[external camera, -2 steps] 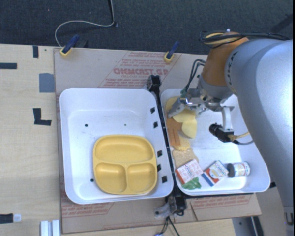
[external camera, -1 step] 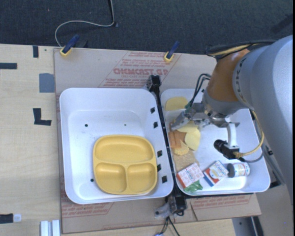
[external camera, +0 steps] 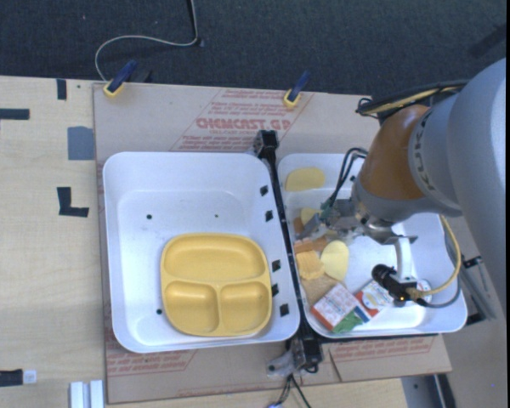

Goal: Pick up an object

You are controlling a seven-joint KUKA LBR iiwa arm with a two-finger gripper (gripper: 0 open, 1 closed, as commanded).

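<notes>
Arm (external camera: 433, 160) bends down into right bin (external camera: 446, 313); hand (external camera: 331, 215) grip state unclear

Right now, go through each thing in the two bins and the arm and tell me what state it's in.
Yellow divided tray: lying flat, right side up, in the left bin.
Pale yellow disc: lying flat at the far end of the right bin.
Small food pieces: heaped loosely by the divider.
Red and white packet: lying flat at the near edge.
Gripper: lowered over the heap; grip hidden.
</notes>
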